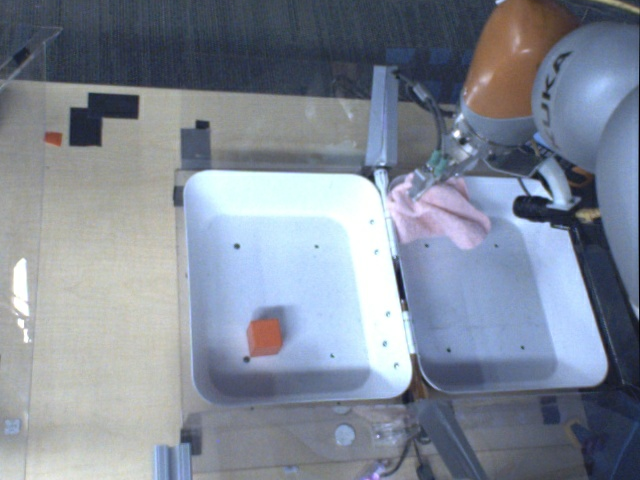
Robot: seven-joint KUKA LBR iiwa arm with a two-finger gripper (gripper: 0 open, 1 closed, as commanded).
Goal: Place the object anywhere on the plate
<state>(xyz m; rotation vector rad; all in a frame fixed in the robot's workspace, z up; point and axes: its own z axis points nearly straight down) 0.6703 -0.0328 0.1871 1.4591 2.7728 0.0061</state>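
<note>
A pink cloth (440, 216) lies bunched in the far left corner of the right bin (520, 318), with one edge over the divider between the bins. It rises to a peak at my gripper (432, 173), which comes down from the right and is shut on its top edge. An orange cube (265, 337) sits alone on the floor of the left bin (290, 268), near its front left.
A grey metal post (381, 118) stands just behind the gap between the bins, close to the gripper. Black blocks (100, 116) and a small orange piece (53, 139) lie on the wooden bench at the far left. The arm's bulk hangs over the right bin's far right corner.
</note>
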